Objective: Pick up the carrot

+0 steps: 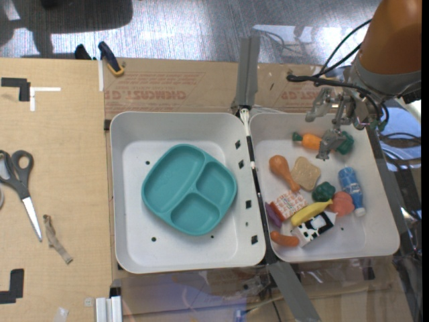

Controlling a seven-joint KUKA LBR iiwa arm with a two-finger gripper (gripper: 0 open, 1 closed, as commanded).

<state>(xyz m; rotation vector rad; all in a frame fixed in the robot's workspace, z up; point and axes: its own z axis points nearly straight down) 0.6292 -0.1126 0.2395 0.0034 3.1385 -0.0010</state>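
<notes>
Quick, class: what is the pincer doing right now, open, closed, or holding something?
Pincer: cannot be told; it hangs over the right bin's far end, just right of the carrot, which lies in the bin.

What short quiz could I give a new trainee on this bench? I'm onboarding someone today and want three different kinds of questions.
1. True or false: the carrot lies in the same bin as the teal plate.
2. Which lies nearest the gripper? A) carrot B) blue bottle C) banana
3. Fill in: on the bench beside the bins lies a pair of ____.

Key: 1 false, the carrot is in the right bin, the plate in the left bin; 2 A; 3 scissors.
</notes>
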